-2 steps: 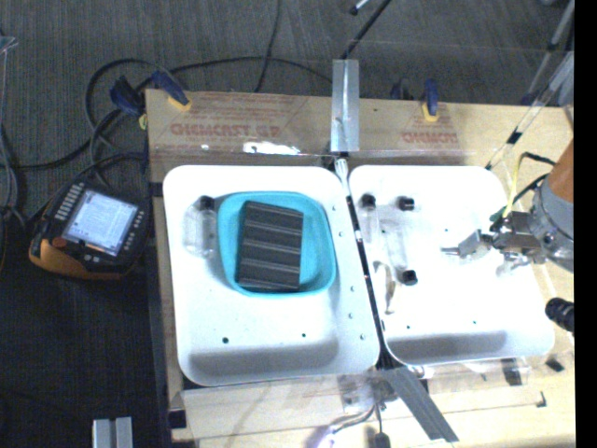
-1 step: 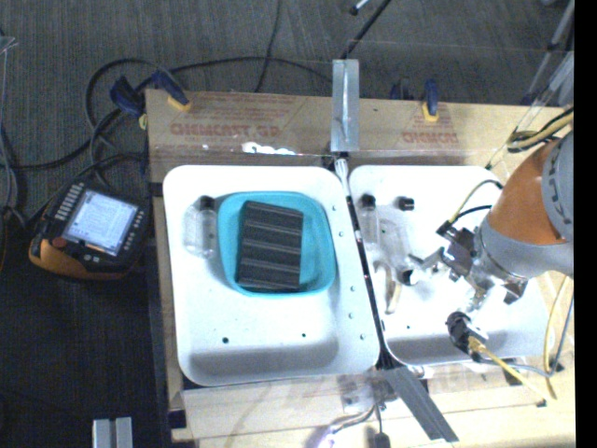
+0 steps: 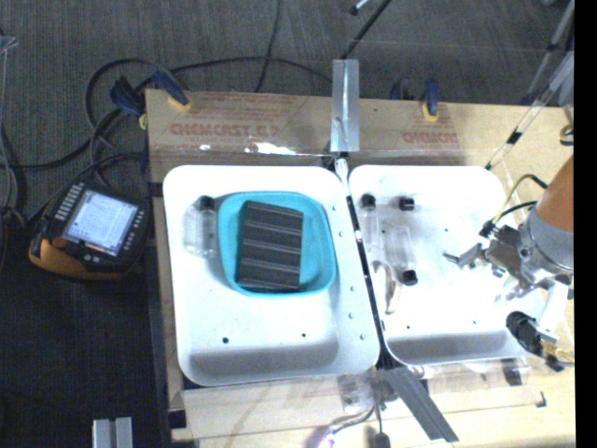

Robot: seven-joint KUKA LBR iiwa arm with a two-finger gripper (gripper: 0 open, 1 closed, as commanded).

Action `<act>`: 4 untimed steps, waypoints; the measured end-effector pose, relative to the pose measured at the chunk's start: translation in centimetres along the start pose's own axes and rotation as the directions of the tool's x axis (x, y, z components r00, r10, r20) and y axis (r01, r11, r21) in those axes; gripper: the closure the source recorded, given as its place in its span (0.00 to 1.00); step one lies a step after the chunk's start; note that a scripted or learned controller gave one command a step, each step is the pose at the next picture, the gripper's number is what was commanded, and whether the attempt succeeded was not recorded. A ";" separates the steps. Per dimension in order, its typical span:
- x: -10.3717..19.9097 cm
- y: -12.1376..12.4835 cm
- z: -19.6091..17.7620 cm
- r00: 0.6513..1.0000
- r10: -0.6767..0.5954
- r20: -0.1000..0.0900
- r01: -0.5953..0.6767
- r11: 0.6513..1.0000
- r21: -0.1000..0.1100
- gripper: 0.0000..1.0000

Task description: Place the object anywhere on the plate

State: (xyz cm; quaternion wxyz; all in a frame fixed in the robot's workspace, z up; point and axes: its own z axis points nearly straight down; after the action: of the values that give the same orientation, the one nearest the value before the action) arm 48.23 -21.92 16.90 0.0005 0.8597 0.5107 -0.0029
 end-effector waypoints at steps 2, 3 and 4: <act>4.8 -2.5 -4.5 0.990 -0.139 -0.004 0.139 0.990 0.000 0.00; 9.7 -5.2 4.7 0.999 -0.047 -0.005 0.047 0.999 0.003 0.00; 5.1 -2.8 -1.4 0.994 -0.109 -0.001 0.109 0.994 0.000 0.00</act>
State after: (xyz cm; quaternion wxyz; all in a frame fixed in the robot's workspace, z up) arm 48.26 -16.09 18.23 -0.0002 0.8305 0.5571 -0.0024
